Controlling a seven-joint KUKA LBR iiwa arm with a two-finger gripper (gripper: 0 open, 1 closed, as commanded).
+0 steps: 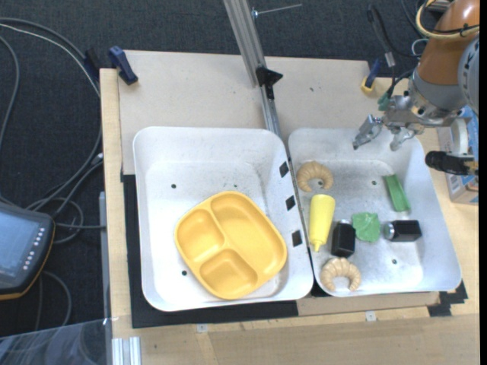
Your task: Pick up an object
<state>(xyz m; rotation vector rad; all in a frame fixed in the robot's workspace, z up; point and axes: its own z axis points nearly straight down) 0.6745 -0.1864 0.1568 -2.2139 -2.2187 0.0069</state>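
My gripper (383, 134): fingers spread, holding nothing (over far rim).
Nearest item: green block (396, 192), below-right, long axis front-to-back.

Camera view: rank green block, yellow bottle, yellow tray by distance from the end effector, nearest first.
From the end effector, at the right bin's far edge:
1. Green block, right bin, right side.
2. Yellow bottle, right bin, left side.
3. Yellow tray, left bin.

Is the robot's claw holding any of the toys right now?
No. The gripper is open above the far edge of the right bin, with nothing between its fingers.
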